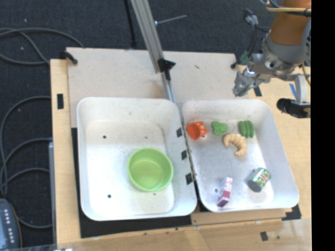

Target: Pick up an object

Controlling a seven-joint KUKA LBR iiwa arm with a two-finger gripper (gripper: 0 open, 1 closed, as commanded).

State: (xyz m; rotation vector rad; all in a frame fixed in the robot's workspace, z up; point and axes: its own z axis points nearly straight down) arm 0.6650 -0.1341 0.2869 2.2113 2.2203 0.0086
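Observation:
The right bin [277, 140] holds several small items: an orange-red toy [196, 130], a green leafy piece [220, 128], a ridged green piece [245, 128], a tan croissant [236, 143], a small green-labelled can [258, 179] and a pink-and-white carton [225, 192]. A green bowl [150, 169] sits in the left bin [94, 119]. My gripper [242, 83] hangs above the bench just past the right bin's far rim, well above and behind the items, with nothing seen in it.
A slanted aluminium post [149, 27] rises from the bench behind the seam between the bins. Black clips [184, 153] sit along that seam. Cables lie on the dark floor at the left. Bare bench runs behind both bins.

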